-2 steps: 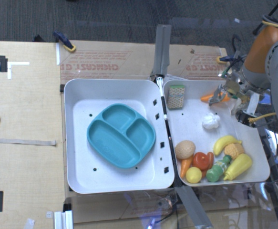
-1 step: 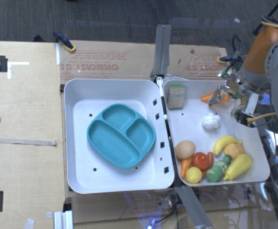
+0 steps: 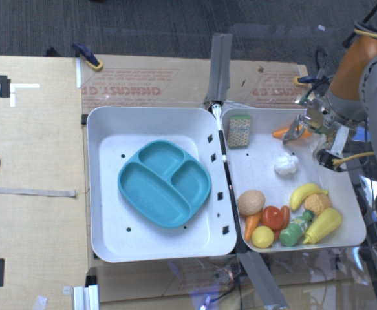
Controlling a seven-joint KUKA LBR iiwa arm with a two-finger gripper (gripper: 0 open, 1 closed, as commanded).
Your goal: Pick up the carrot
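Carrot lies just beside fingers.

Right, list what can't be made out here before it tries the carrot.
- Orange piece by the gripper: partly behind the gripper, identity uncertain.
- Fingers: too small and cluttered to read.
- Carrot: lower end hidden by the lemon and tomato.
- Arm: cut off at the right edge.

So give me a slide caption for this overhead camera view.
Gripper reaches an orange carrot at the right bin's far side; a blue divided plate sits in the left bin.
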